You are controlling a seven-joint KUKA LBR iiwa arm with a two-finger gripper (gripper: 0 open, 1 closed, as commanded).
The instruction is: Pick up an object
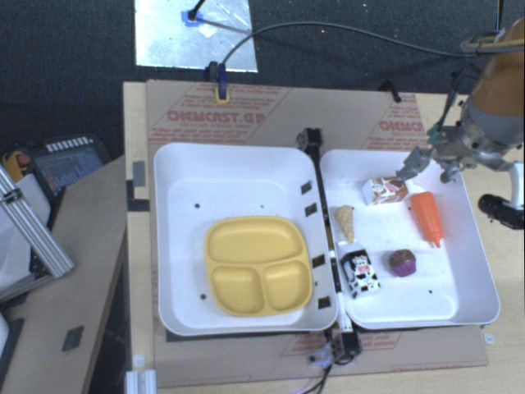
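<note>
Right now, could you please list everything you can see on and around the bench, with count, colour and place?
Bins: two, white, side by side on the bench.
Tray: one, yellow, three compartments, in the left bin.
Carrot: one, orange, right bin, far right.
Packet: one, red and white, right bin, upper middle.
Cone: one, tan, right bin, near the divider.
Cow: one, black and white, right bin, lower left.
Purple item: one, right bin, lower middle.
Foil sheet: one, silver, on the dark floor beyond the bench.
Gripper: one, grey, over the right bin's upper right, beside the packet.
</note>
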